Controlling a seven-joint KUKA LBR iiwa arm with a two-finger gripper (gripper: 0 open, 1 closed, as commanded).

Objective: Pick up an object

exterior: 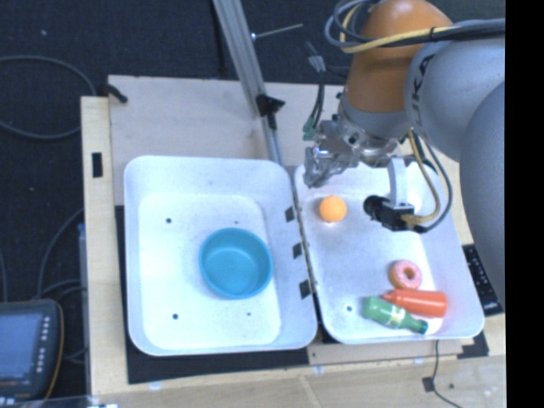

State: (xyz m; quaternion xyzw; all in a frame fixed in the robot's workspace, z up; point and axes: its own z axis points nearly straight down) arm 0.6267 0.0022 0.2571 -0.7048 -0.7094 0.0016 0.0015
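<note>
Orange ball [332, 209] lies just below my gripper [316, 173]; I am approaching, must descend next; finger state I cannot tell.

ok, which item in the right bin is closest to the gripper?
The orange ball. It lies alone just below the gripper, near the bin's upper left, while the pink donut, orange carrot and green bottle cluster at the lower edge.

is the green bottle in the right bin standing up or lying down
Lying down. The green bottle rests on its side on the right bin's floor, its long side flat, right beside the orange carrot-shaped toy.
</note>
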